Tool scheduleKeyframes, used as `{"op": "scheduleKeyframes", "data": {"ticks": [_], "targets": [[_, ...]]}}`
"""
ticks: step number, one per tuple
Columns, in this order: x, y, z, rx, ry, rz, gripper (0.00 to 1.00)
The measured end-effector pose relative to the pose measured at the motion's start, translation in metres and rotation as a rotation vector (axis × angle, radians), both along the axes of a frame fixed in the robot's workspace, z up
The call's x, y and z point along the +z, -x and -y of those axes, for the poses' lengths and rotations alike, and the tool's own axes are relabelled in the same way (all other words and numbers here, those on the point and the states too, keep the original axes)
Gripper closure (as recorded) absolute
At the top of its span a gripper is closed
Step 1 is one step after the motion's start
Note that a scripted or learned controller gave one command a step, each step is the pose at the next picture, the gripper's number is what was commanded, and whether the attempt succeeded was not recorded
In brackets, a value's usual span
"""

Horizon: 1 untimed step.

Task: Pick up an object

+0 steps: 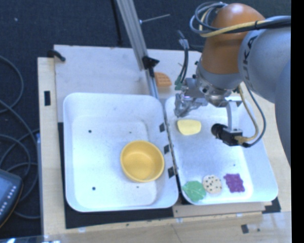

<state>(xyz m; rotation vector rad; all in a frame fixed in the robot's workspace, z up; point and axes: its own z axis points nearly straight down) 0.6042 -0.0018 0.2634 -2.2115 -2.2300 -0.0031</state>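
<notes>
Two shallow white bins sit side by side on the bench, and the right bin serves as the landmark. Over its upper left part hangs the gripper, carried by the grey arm with its orange band. The tip is just above a pale yellow object, which lies on the floor of the right bin near its left wall and toward its upper end. The tip looks very close to the upper edge of that yellow piece, but contact cannot be judged, and whether the tool is spread or closed cannot be told from this angle.

Along the lower edge of the right bin lie three small pieces in a row: a green one, a cookie and a purple one. Left of the right bin, the left bin holds a yellow bowl. Above the right bin's upper left corner, an orange object rests on the bench.
</notes>
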Motion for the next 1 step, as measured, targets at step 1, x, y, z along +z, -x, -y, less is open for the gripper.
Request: {"op": "scheduleKeyframes", "data": {"ticks": [1], "targets": [[-0.0184,0.0091,-0.0433,-0.002,0.002,-0.001,1.0]]}}
